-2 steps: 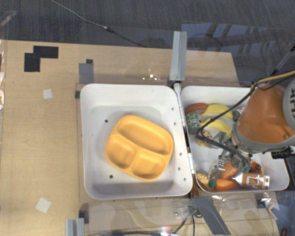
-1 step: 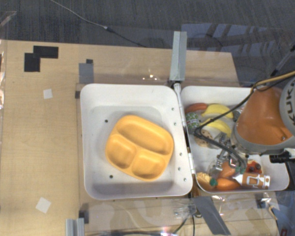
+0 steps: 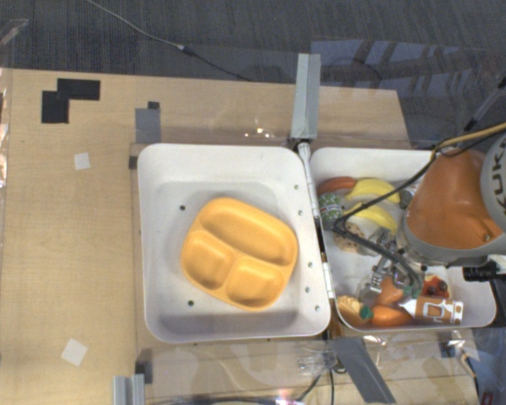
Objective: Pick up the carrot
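Carrot in the right bin's near corner

The carrot (image 3: 391, 315) is orange with what looks like a green stub at its left end (small and hard to make out), lying roughly flat and lengthwise along the bin's front edge, among other items.

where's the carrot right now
In the camera view the carrot lies in the right bin, near its front edge, just below the gripper and left of a small bottle.
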`<state>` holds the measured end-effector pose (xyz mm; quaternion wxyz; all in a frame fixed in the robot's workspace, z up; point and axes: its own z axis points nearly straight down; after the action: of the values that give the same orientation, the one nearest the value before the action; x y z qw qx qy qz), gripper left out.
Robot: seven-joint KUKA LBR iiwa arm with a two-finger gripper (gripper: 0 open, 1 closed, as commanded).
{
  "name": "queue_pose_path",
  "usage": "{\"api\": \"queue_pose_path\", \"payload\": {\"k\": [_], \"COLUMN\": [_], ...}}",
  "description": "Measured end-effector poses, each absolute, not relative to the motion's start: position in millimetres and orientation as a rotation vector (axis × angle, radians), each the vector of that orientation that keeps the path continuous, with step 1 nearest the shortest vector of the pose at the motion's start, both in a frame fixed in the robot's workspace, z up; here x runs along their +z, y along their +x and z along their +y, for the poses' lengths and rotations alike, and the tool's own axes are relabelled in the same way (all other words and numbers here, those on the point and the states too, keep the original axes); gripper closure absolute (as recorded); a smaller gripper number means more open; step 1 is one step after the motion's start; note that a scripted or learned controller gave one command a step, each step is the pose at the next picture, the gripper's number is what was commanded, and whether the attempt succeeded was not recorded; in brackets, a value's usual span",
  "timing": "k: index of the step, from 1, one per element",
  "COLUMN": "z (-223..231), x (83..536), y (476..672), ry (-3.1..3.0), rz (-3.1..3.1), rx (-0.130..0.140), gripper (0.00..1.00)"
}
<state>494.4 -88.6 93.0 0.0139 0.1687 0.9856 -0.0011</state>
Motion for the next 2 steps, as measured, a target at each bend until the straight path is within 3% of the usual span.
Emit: {"api": "queue_pose_path", "payload": {"k": [2], "z": [-88.5], "x": [92.8], "y": [494.1], "ry": [0.592], "rz": [3.057], "rx": [-0.006], "gripper": [0.00]}}
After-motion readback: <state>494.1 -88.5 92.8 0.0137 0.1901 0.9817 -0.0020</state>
